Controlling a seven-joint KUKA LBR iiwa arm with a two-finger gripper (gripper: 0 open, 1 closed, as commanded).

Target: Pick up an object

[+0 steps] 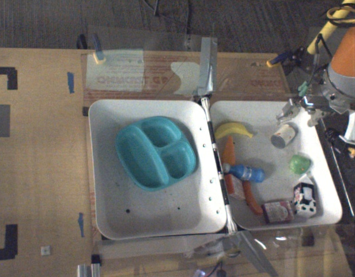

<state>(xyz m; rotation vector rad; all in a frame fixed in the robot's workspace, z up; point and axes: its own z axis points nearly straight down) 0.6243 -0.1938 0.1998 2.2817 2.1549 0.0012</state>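
Observation:
My gripper (297,115) hangs over the far right corner of the right bin (330,180), open, with nothing between its fingers. Just below it a small beige cylinder (283,135) lies on the bin floor, apart from the fingers. The same bin holds a yellow banana (234,130), an orange carrot (229,153), a blue bottle (247,172), a green lump (300,164), a black-and-white toy (305,199) and a reddish box (277,211).
The left bin (105,195) holds a teal divided plate (156,152). A metal divider (215,154) runs between the bins. A clear panel (143,68) stands behind the left bin. The arm's grey body and orange band (344,62) rise at the right edge.

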